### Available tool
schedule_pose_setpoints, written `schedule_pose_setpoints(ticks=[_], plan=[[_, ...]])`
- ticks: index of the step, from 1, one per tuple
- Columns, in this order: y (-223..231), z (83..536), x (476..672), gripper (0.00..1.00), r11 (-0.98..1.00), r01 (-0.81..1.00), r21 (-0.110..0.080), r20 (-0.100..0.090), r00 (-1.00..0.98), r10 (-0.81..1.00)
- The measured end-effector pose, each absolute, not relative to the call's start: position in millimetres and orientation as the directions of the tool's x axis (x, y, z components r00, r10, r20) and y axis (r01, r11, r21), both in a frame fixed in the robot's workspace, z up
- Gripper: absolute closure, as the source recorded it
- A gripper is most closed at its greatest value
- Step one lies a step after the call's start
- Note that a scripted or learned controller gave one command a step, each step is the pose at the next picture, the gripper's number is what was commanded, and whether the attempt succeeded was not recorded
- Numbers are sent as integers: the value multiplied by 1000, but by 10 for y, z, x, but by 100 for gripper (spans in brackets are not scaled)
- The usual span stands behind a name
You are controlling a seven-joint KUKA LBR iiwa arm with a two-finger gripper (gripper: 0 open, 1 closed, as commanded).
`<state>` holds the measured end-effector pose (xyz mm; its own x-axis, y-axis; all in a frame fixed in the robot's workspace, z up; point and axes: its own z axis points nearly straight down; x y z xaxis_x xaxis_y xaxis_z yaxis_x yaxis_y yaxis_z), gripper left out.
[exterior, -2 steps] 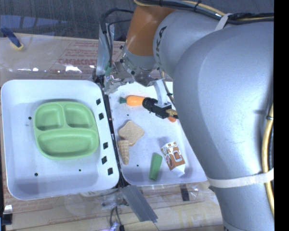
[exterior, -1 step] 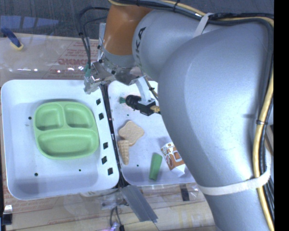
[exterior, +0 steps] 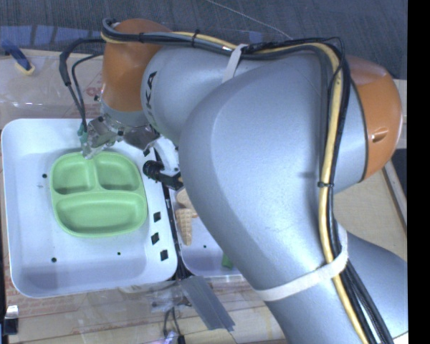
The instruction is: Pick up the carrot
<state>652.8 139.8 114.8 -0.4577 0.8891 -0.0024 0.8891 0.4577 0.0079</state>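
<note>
My gripper (exterior: 93,143) hangs low over the left bin (exterior: 21,192), at the far rim of a green divided plate (exterior: 97,192). The plate's compartments hold nothing. My grey arm and its orange band (exterior: 125,63) reach across from the right and hide most of the right bin (exterior: 201,264). In the strip of that bin left showing, a tan, ridged, cone-shaped thing (exterior: 185,222) lies near the divider. I cannot tell whether it is the carrot.
A small green piece (exterior: 226,262) peeks out beside the arm in the right bin. Black clips (exterior: 158,228) sit along the wall between the bins. Cables (exterior: 75,70) loop above the gripper.
</note>
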Motion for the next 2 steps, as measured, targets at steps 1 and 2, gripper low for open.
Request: schedule_pose_setpoints(ticks=[1, 2], plan=[[1963, 1747, 6570, 100, 686, 728, 3, -1, -686, 728], [2046, 1484, 6139, 100, 177, 984, -8, -1, -177, 984]])
